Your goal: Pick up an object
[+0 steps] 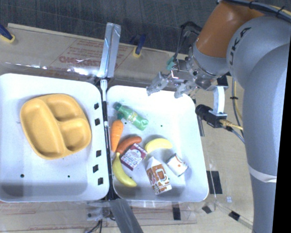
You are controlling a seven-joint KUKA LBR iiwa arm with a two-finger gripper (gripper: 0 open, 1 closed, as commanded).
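My two-finger metal pincer point(167, 88) hangs spread and empty at the upper rim of the right white bin point(195, 159). The green plastic bottle point(131, 116) lies lower left; crowded neighbours risk a fouled grasp.

Even overhead light is washing out my two white bins point(6, 177), glare streaking along the tape point(47, 68) at their far edges. Soft shadows are pooling in near corners. My arm point(265, 99) is looking slightly soft.
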